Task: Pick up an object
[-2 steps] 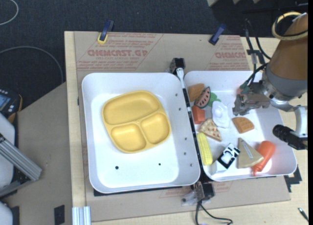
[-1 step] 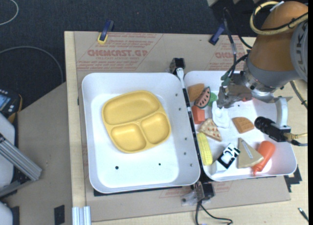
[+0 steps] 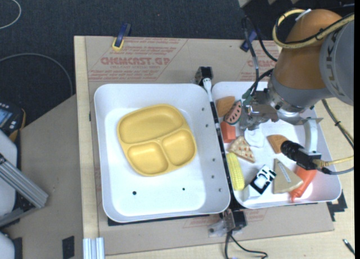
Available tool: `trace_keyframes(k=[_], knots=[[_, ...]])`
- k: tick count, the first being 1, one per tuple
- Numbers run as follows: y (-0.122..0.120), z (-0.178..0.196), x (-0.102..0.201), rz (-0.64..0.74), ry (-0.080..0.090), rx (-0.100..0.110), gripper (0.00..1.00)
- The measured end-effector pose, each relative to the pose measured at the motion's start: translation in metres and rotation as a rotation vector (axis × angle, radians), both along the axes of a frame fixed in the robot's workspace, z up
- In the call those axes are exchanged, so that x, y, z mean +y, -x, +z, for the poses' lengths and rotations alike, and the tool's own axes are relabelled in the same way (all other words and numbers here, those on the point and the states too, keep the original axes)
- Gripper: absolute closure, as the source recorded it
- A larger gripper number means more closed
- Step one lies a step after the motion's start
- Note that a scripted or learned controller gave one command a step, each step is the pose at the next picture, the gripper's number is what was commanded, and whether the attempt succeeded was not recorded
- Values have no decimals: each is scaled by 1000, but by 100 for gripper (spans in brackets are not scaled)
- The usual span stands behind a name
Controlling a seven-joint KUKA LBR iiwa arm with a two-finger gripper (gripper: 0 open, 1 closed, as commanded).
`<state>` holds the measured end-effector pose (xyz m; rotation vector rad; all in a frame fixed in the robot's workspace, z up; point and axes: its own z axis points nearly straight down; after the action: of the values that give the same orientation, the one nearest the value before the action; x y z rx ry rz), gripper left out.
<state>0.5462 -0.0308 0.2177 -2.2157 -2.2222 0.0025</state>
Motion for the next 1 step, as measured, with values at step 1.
trace_keyframes(k=[1], knots=[[-8,17,-3,-2,2,-7,100]])
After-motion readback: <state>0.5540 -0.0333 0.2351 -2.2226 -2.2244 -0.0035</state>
